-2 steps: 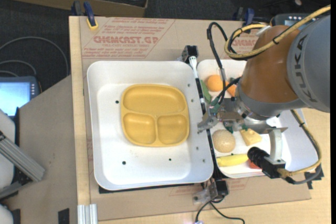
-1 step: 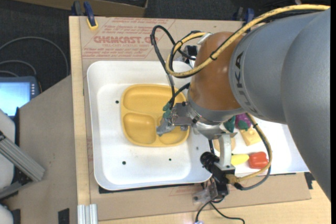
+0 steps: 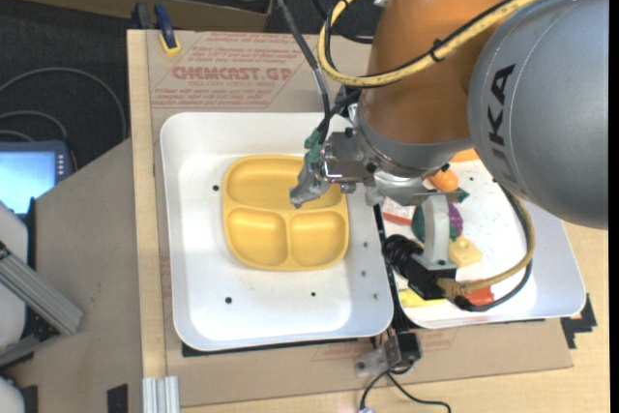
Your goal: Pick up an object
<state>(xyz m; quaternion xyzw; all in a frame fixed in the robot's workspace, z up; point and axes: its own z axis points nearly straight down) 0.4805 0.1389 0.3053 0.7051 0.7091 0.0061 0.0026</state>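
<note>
You see the hand (image 3: 308, 184) hanging over the yellow divided plate (image 3: 285, 222), above the plate's upper right compartment near its far rim. From this angle you cannot tell how the hand stands, and nothing shows in its grasp. The plate lies flat in the left bin (image 3: 193, 227), roughly in the middle of it, with bare white floor around it on every side.

Just right of the plate, across the wall the two bins share, the right bin (image 3: 551, 290) holds a small clutter: a green and white piece (image 3: 435, 222), a pale yellow block (image 3: 466, 252) beside it, an orange piece (image 3: 444, 178) farther back and black parts (image 3: 414, 268) near the shared wall. The arm (image 3: 464, 82), with its orange band, looms over that bin and hides much of it. A yellow cable (image 3: 493, 280) loops down across the clutter. Behind the plate, a cardboard sheet with red print (image 3: 227, 73) lies on the desk (image 3: 106, 198).
</note>
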